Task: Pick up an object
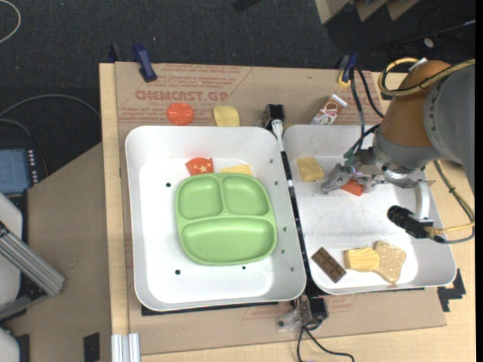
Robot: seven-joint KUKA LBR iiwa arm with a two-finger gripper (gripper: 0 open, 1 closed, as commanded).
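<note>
The left bin (pixel 143 225) holds one green divided plate (pixel 225 219), with one red piece (pixel 199 166) and one pale yellow piece (pixel 237 170) lying at its far edge. On the cardboard behind the bins lie an orange round thing (pixel 179 113), a yellow one (pixel 226 116) and a small packet (pixel 327 111). In the right bin (pixel 430 274) the gripper (pixel 343 178) is low over the floor, and a small red object (pixel 352 188) lies just beside its tip, touching or almost touching (whether the fingers are open or closed I cannot tell). One yellow block (pixel 309 169) lies just to its left. Near the front wall, well apart, are one brown bar (pixel 327 264), one yellow wafer (pixel 362 259) and one tan toast-like piece (pixel 391 261).
</note>
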